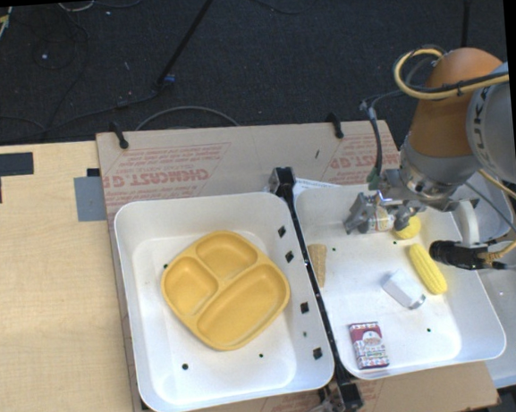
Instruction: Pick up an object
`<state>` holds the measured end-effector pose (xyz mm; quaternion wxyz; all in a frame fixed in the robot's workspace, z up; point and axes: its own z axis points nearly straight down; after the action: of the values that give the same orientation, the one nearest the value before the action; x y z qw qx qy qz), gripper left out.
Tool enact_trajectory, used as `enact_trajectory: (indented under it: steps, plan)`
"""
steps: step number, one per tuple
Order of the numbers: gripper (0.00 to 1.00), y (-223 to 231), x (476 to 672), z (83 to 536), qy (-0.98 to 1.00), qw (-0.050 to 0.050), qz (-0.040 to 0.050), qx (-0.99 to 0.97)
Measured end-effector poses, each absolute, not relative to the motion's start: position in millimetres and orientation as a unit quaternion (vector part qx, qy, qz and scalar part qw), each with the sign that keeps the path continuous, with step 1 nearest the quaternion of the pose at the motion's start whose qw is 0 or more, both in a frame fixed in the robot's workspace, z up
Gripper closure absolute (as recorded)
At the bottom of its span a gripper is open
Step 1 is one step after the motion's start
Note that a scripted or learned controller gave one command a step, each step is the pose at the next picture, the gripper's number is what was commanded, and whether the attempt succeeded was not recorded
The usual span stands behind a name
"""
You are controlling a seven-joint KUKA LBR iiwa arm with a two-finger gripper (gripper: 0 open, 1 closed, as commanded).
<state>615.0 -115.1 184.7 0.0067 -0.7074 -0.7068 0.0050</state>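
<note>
The gripper (372,210) (its state impossible to tell) hung over the right bin (485,338), near the corn cob (427,269), which looked light, stiff, best grasped across its middle.

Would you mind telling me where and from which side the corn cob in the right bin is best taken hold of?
Probably at mid-length, coming straight down from above. The corn cob lies flat on the right bin floor, long and narrow, so the hand should close across its short width. There is bare floor along both its long sides, though the grey cylinder sits near its lower end.
</note>
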Motion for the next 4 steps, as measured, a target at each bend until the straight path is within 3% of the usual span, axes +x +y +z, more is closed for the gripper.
enact_trajectory:
  steps: [1, 3, 4]
  plan:
    - [0.0, -115.3, 618.1, 192.2, -0.707, 0.002, 0.001, -0.707]
    - [0.0, -118.8, 611.4, 92.5, -0.707, 0.003, 0.0022, -0.707]
    - [1.0, -119.6, 612.1, 105.6, -0.706, 0.002, 0.0016, -0.708]
